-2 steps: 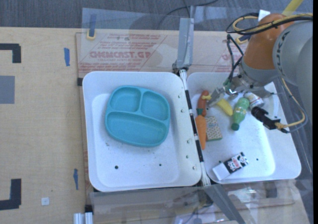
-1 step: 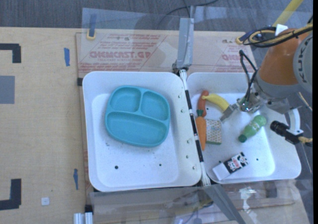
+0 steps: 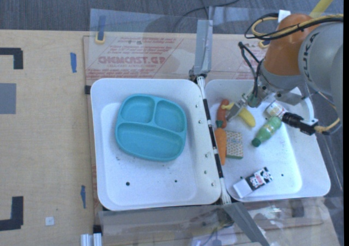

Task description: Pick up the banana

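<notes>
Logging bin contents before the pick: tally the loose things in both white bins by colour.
Blue: 1, the divided plastic plate
Yellow: 1, the small banana
Green: 1, the plastic bottle
Orange: 2, the carrot and an orange-red toy
Tan: 1, the checked sponge block
Black-and-white: 1, the little carton
Total: 7
</notes>
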You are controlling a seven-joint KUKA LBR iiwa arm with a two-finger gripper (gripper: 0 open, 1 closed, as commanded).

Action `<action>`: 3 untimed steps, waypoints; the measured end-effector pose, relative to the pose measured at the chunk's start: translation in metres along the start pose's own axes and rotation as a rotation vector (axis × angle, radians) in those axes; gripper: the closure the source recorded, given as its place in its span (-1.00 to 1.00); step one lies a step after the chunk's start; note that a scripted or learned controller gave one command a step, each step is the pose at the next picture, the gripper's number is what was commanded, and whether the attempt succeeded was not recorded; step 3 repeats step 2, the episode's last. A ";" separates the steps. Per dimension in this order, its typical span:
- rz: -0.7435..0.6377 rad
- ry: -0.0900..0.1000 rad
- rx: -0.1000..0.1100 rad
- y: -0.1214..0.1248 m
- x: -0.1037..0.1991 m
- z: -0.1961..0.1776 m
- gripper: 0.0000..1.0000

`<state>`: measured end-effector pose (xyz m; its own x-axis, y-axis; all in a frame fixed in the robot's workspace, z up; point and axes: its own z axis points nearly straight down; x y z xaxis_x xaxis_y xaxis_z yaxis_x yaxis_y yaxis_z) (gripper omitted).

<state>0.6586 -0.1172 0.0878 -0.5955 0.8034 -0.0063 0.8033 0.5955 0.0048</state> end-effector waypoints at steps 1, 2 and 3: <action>0.004 -0.004 -0.008 0.001 -0.002 -0.012 1.00; -0.049 0.003 0.001 0.037 0.032 -0.098 1.00; -0.049 0.003 0.001 0.037 0.032 -0.098 1.00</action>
